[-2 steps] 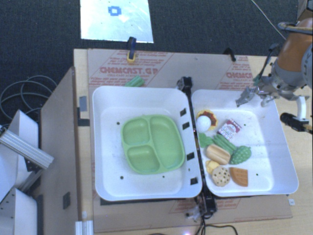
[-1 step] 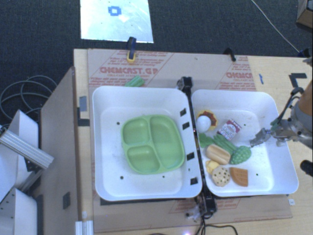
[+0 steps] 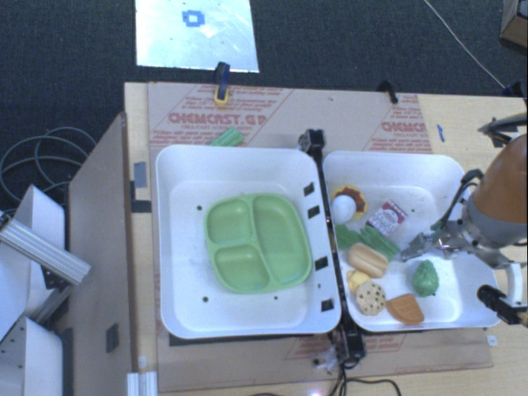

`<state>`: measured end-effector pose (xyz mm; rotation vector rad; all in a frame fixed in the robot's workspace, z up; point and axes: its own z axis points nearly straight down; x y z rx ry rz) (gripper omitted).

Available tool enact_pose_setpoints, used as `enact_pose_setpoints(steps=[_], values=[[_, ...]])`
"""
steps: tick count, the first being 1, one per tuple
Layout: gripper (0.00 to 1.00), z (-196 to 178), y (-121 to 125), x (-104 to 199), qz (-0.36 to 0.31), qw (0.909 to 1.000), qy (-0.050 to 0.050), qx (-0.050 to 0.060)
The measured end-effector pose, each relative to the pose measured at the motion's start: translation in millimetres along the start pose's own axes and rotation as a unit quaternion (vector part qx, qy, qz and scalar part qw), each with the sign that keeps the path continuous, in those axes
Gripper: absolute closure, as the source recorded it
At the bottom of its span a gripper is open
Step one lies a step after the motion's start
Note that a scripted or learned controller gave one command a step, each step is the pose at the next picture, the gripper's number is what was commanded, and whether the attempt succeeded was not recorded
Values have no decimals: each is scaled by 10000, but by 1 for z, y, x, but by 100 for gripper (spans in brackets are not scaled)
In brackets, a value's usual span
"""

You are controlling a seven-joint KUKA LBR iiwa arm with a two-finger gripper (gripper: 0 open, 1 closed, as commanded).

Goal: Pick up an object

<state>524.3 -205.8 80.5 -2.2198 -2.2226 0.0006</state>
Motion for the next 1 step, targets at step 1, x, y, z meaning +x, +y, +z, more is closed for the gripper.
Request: enact_pose_setpoints(steps=[1], values=[[0, -4, -39, 4, 9, 10000, 7, 7]])
